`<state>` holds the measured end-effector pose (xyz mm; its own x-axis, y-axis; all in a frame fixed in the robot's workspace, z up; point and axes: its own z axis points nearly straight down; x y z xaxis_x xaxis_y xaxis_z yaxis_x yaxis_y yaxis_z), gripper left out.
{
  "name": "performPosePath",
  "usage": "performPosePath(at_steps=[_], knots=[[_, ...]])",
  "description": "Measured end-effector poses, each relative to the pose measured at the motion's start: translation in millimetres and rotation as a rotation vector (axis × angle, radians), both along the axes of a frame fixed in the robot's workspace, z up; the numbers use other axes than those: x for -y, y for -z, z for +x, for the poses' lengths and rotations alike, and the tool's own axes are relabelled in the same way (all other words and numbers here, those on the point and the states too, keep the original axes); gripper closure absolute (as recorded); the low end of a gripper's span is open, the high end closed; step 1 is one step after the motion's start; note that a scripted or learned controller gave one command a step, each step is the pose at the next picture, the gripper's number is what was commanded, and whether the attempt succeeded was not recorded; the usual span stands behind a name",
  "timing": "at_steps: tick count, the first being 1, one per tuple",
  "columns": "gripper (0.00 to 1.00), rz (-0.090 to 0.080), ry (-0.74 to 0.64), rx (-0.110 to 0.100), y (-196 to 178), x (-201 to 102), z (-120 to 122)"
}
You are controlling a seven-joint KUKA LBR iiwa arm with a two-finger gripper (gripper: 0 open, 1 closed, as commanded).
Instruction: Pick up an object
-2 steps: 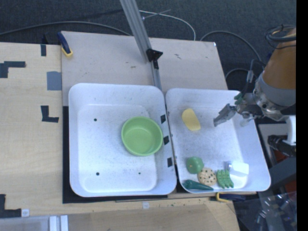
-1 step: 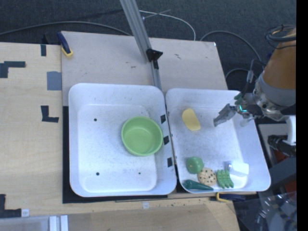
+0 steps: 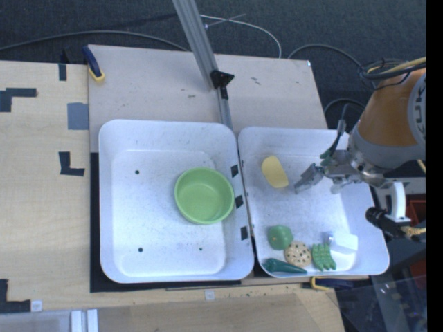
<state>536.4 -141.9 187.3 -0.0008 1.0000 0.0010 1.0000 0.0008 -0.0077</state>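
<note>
My gripper (image 3: 320, 183) hangs over the middle of the right bin (image 3: 360, 213), open, with nothing between its fingers. Its left finger (image 3: 305, 180) points down-left, a short way to the right of a yellow block (image 3: 275, 171), apart from it. Along the bin's front edge lie a green round piece (image 3: 279, 236), a speckled tan ball (image 3: 297, 253), a green ridged toy (image 3: 322, 256), a dark teal stick (image 3: 284, 265) and a small white piece (image 3: 344, 242). A green bowl (image 3: 203, 195) sits in the left bin (image 3: 124, 185).
A metal pole (image 3: 197, 33) slants down to a clamp (image 3: 221, 79) at the back where the two bins meet. Cables run across the dark floor behind the bench. Black clips sit on the wall between the bins.
</note>
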Motion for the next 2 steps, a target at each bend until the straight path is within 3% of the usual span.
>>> performPosePath(at_steps=[1, 2], knots=[[0.0, 0.0, 0.0, -0.001, 64, 4, -1], [0.0, -0.003, 0.0, 0.007, 99, 4, -1]])
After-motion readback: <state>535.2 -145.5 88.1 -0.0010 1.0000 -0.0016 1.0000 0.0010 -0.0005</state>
